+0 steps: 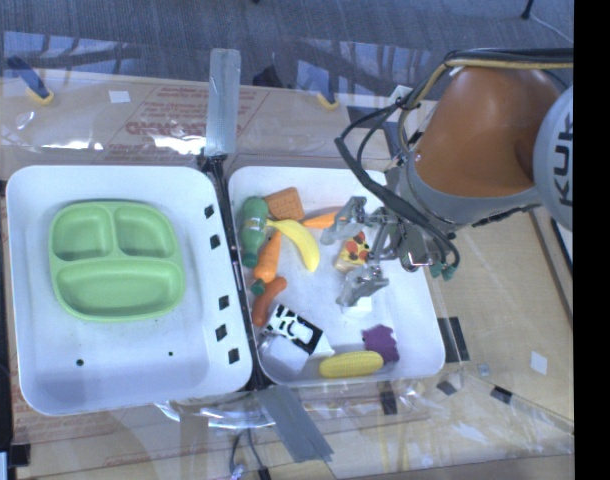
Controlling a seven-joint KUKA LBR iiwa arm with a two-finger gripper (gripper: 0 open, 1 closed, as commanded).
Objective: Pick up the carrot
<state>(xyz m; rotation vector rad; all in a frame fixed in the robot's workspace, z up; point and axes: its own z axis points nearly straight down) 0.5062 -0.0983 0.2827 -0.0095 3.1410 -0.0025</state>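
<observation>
Two fingers of my gripper (355, 251) spread wide, holding nothing, over pizza (353, 252). Carrot (268, 257) lies apart, touching banana (300, 242); I risk grabbing wrong item.

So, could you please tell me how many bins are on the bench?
2: the left bin holding the green divided plate, and the right bin holding the toy food.

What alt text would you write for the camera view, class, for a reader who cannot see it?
A gripper, fingers open, hangs over the right bin of toy food beside a pizza slice; the carrot lies near the bin's left wall. The left bin holds a green divided plate.
</observation>
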